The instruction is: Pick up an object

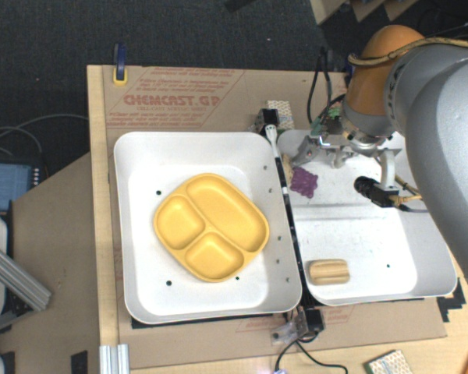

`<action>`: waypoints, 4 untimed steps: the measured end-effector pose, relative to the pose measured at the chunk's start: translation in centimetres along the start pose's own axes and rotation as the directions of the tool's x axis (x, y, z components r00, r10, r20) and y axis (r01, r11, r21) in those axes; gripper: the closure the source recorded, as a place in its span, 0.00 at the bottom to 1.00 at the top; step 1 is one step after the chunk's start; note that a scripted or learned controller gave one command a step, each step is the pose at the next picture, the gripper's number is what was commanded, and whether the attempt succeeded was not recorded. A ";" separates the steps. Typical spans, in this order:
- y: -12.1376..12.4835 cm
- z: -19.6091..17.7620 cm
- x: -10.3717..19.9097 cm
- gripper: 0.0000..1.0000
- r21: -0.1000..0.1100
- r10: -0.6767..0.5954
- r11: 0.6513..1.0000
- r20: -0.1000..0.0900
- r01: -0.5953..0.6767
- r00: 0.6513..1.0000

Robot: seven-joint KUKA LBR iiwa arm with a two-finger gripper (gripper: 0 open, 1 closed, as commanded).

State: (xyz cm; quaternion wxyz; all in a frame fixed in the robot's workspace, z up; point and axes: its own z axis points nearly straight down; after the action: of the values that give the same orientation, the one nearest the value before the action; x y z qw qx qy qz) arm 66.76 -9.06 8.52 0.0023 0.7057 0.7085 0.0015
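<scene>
Purple object (303, 182) lies in right bin (359, 232), just below-left of the pincer (327, 148); pincer grip state can't tell. Tan block (328, 272) well below it. Yellow divided tray (210, 226) in left bin (140, 209), far left.

my bench (179, 92) of brown board with red lettering, two white bins on it, left bin (132, 209) and right bin (374, 279) touching side by side, blue clip (120, 62) at its far left corner

text: "CHEMCAST GP" | red print | on: brown sheet (171, 92)
</scene>
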 end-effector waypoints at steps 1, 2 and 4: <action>-0.1 0.0 -0.1 0.00 0.003 0.002 1.000 0.000 -0.002 1.000; -0.1 0.0 -0.3 0.00 0.004 0.003 1.000 0.001 -0.003 1.000; -0.1 -0.3 -1.0 0.00 0.002 0.004 1.000 0.001 -0.004 1.000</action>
State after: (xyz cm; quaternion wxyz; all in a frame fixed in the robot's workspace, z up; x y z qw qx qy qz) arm 66.68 -10.01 8.85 0.0019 0.7073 0.7070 0.0002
